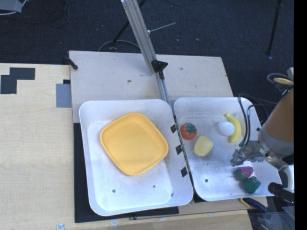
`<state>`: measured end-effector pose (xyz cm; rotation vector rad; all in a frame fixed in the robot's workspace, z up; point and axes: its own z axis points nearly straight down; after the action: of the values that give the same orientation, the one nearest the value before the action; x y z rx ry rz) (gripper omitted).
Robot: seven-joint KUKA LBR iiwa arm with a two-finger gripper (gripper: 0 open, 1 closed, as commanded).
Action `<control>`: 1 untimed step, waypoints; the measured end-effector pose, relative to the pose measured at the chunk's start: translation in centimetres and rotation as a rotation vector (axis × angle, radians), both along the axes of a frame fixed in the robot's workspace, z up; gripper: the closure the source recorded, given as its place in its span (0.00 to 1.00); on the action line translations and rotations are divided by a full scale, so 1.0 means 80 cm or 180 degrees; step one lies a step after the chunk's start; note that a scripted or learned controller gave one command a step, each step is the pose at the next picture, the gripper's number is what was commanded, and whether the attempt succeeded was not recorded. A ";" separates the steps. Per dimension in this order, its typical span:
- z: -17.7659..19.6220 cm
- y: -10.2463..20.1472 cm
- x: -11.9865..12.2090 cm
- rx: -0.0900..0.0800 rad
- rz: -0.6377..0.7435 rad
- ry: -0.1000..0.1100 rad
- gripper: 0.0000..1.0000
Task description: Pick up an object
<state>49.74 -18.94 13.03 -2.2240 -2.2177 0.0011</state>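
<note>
The right bin (211,188) holds a red tomato (188,131) by its left wall, a yellow lemon-like fruit (203,146) beside it, a white egg (225,128) and a yellow banana (234,127) near the far right. A magenta piece (245,171) and a dark green piece (251,184) lie at the bin's near right corner. My gripper (241,157) hangs low over the right side of this bin, just above the magenta piece and right of the lemon-like fruit. Nothing shows between its fingers.
The left bin (96,190) carries a square yellow plate (134,143). A slanted metal post (144,37) rises behind the bins. Black clips (178,150) mark the divider between the bins. The arm's grey body (280,128) stands over the right bin's right edge.
</note>
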 end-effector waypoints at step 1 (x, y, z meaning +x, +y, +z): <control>0.052 0.003 -0.002 -0.0003 0.0008 -0.0011 1.00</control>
<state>49.61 -18.73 17.23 -2.2235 -2.2227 -0.0019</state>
